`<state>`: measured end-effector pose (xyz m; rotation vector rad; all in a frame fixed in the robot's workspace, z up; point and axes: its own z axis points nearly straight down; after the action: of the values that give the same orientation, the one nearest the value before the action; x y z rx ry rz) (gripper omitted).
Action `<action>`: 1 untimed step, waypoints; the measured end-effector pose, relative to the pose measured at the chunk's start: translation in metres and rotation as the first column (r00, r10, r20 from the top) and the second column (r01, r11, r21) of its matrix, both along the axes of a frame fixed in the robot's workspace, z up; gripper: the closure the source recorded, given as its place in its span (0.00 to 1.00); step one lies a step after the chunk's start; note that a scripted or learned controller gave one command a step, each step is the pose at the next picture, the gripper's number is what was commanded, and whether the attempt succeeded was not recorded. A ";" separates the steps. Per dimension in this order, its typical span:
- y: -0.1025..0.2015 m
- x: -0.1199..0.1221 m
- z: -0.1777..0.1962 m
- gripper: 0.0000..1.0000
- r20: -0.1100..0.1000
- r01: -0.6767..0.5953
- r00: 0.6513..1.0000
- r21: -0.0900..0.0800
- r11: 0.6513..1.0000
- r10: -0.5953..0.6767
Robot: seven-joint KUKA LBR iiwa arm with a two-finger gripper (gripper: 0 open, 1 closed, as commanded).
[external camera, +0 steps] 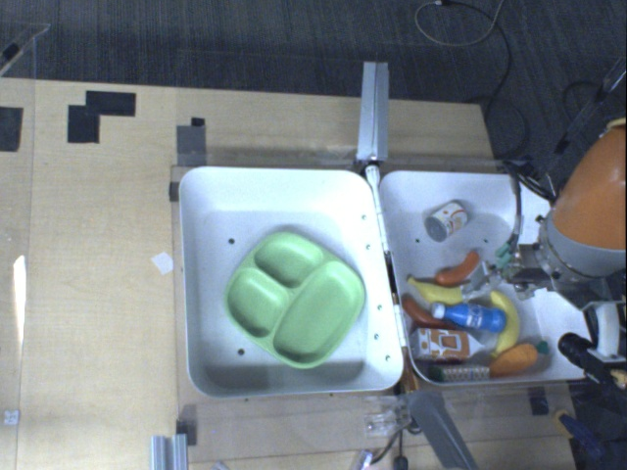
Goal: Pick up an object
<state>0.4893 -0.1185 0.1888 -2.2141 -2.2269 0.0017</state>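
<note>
In the right bin [549, 355], toward the lower right of the frame, a cluster of objects is lying together: a blue bottle [472, 316], a yellow banana [506, 323], an orange sausage [458, 269], a small printed box [441, 344] and an orange piece [515, 359]. A small can [446, 220] is lying apart, higher up. The gripper [502, 274] is hovering just above the cluster; whether it is spread or pressed together cannot be told. The left bin [211, 213] is holding a green divided plate [296, 297] on the wooden surface [88, 292].
</note>
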 end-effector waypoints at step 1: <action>-0.068 0.032 -0.101 0.00 0.009 -0.231 0.973 -0.001 0.973 0.231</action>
<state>0.5211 -0.1860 0.0878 -1.9442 -2.4746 -0.0081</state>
